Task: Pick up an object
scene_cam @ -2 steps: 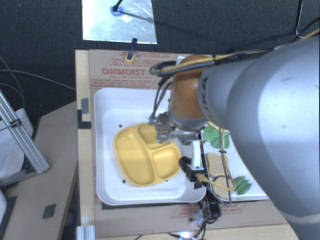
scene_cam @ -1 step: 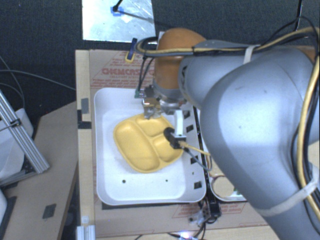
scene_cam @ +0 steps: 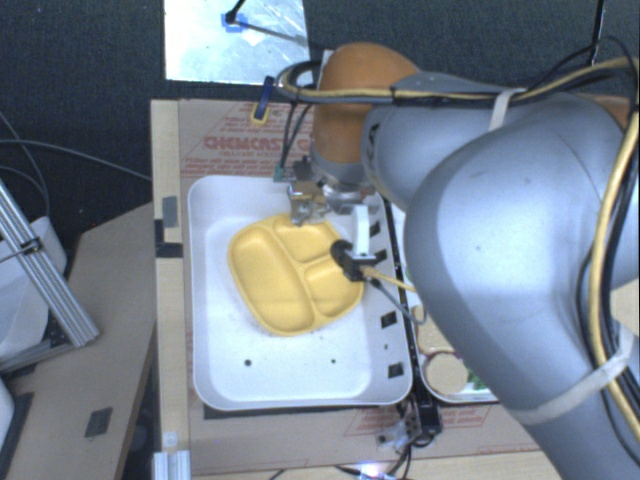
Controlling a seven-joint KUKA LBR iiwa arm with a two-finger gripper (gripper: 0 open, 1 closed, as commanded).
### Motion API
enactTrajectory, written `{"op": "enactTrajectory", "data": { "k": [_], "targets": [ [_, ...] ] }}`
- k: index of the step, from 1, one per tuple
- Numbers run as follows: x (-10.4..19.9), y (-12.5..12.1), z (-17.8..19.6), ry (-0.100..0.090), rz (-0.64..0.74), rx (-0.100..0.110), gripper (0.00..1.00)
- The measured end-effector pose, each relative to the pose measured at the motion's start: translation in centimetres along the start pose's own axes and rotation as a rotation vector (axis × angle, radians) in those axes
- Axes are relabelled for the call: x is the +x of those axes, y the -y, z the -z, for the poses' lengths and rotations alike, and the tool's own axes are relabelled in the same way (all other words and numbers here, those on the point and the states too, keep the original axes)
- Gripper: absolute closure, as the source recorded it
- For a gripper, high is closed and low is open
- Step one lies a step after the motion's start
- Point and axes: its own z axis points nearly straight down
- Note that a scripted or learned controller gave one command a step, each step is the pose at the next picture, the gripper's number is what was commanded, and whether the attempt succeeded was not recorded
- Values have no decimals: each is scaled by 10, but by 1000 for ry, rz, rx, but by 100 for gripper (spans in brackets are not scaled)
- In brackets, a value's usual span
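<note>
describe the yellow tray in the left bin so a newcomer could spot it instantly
Start at the left white bin, the one in plain view beside the big grey arm. The yellow tray lies flat in its upper middle, directly under the tool. It is the bin's one large coloured item: rounded, pale yellow, moulded into several shallow compartments.

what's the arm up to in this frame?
The grey KUKA arm reaches in from the right over the left white bin. Its gripper sits at the far edge of a yellow divided tray, the main item lying in that bin. The tray lies flat on the bin floor, so no lift is visible yet. Whether the gripper has a hold on the rim can't be made out from this angle.
</note>
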Motion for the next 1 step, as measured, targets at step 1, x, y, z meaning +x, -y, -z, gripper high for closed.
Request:
{"op": "enactTrajectory", "data": {
  "k": [1],
  "targets": [
    [3, 1, 320, 5, -1, -12, 100]
  ]
}}
